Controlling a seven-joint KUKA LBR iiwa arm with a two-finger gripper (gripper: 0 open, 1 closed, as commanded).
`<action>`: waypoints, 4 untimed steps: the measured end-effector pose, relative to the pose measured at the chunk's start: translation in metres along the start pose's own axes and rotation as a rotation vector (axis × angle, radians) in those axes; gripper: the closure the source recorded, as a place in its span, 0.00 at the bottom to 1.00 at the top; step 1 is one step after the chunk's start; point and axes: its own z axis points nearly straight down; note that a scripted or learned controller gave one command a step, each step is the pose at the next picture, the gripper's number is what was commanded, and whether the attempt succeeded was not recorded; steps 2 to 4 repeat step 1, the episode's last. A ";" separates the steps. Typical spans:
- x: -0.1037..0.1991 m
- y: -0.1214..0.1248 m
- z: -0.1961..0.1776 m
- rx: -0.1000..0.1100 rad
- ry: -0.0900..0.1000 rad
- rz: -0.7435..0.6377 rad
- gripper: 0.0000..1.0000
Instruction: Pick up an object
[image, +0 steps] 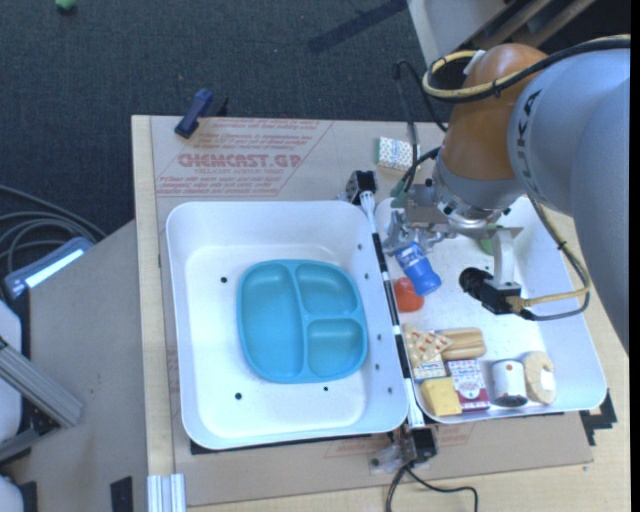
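My gripper (408, 236) hangs over the far left part of the right bin (575, 330), close to the wall between the two bins. Right under it is a small blue bottle (419, 272) with a pale cap, tilted, its top touching the gripper's tip. A red-orange piece (407, 295) lies just below the bottle. Whether the bottle is gripped is hidden by the wrist.
The left bin (200, 300) holds a blue divided plate (302, 320). Along the right bin's near side lie a bun (462, 343), a waffle piece (426, 347), a yellow block (440, 398), a small red carton (470, 385), a can (507, 380) and a pale roll (541, 376).
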 end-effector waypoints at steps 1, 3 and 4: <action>0.012 -0.051 -0.030 0.001 0.001 -0.001 1.00; 0.012 -0.051 -0.030 0.001 0.001 -0.001 1.00; 0.012 -0.051 -0.030 0.001 0.001 -0.001 1.00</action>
